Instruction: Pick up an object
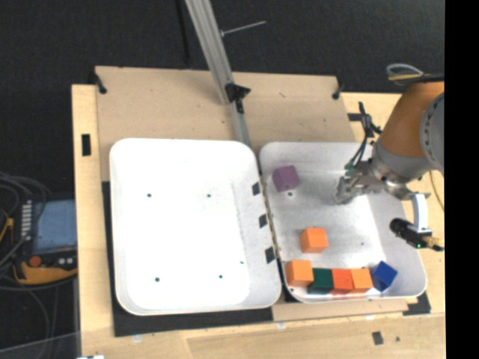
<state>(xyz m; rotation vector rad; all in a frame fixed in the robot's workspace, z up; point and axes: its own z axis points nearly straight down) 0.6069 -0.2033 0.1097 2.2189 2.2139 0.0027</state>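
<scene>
Purple block [285, 177] well left of the gripper [346, 191] in the right bin [329, 155], finger state unclear.

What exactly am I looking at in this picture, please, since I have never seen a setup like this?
One camera looks down at a slant on a bench with two shallow white trays. The left tray and right tray sit side by side. A robot arm, grey and orange, reaches in from the right; its gripper hangs over the right tray with no block between its fingers. In that tray lie a purple block, an orange block, and a row along the near edge: orange, green, two more orange, blue.
</scene>
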